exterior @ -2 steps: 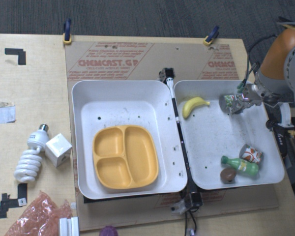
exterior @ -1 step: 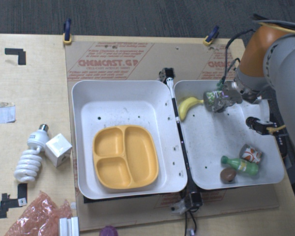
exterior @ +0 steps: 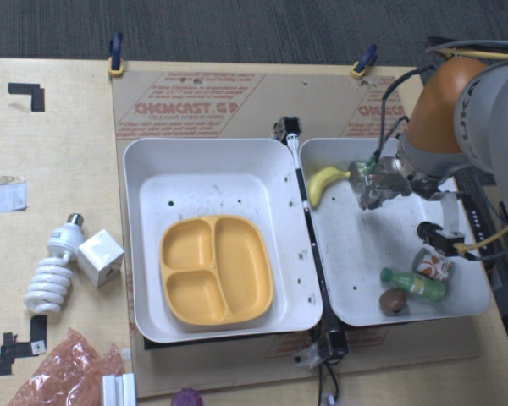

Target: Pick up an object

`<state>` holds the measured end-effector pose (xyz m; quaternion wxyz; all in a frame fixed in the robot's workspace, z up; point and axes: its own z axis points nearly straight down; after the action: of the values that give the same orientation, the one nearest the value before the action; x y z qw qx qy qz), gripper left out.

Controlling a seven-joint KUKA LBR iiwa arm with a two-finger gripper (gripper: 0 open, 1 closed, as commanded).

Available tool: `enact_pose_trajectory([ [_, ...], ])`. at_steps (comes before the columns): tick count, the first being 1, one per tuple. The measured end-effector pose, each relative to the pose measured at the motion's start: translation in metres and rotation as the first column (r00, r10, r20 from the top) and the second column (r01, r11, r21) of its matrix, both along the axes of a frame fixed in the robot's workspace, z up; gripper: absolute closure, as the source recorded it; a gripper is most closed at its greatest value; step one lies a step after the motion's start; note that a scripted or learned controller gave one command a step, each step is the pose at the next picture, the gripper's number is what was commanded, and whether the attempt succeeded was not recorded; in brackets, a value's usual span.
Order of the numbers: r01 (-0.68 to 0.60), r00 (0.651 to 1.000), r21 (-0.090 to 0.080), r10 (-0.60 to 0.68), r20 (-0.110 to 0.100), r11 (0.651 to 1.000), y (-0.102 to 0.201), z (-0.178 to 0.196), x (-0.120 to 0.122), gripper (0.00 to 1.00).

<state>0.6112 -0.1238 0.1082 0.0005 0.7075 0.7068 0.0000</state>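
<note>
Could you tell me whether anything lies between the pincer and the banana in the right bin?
Nothing visible does. The pincer is over the right bin, just right of the banana, with bare white floor between them. The green bottle lies well away.

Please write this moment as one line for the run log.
stage: approach | gripper: over right bin, beside banana | holding: nothing visible | left bin: yellow tray

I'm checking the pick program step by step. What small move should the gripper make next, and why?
Probably a short shift toward the curved yellow banana and then down. The gripper sits just beside it in the right white bin, nearer than the green bottle or brown round object.
</note>
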Motion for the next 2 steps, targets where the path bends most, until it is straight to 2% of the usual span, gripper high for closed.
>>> enact_pose_trajectory([
  [1, 0.001, 1.000, 0.000, -0.001, -0.001, 1.000, 0.006, -0.016, -0.057, 0.00],
  [2, -0.002, 1.000, 0.002, 0.002, -0.021, 1.000, 0.000, -0.019, 0.043, 0.00],
])
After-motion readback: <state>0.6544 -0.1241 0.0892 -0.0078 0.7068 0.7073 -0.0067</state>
